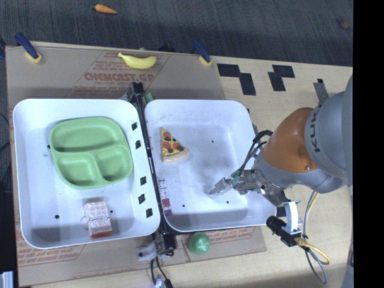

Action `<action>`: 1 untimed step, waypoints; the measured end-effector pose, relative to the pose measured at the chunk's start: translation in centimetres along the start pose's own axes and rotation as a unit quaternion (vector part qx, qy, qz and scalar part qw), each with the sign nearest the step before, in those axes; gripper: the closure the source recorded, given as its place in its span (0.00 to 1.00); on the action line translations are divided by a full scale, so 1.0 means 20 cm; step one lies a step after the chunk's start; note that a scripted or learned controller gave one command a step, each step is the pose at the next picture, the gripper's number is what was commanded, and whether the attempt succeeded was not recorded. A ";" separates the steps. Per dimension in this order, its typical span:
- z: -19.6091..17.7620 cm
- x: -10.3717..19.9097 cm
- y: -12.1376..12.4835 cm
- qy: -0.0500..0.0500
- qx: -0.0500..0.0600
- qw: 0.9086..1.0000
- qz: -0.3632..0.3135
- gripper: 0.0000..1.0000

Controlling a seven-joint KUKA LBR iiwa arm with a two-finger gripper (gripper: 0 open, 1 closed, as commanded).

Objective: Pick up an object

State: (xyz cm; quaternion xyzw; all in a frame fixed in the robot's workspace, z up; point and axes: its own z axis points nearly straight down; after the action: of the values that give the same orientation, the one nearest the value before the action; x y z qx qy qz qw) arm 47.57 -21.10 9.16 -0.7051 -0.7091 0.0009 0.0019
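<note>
A toy pizza slice lies in the upper left part of the right bin. My gripper is low over the right bin's floor, right of centre, well to the lower right of the pizza slice and apart from it. Nothing shows at its tip. In the left bin sit a green divided plate and, near the front, a small tan-and-red packet.
A yellow banana lies on the cardboard behind the bins. A green ball rests on the bench in front of the right bin. Blue clamps hold the cardboard's back edge. The arm's orange band overhangs the right bin's right rim.
</note>
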 end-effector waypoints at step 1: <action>0.00 0.36 0.26 0.000 -0.001 1.000 -0.002 0.00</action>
State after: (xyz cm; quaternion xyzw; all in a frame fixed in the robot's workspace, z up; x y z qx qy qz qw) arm 52.77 -13.91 9.17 -0.7038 -0.7104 0.0001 0.0014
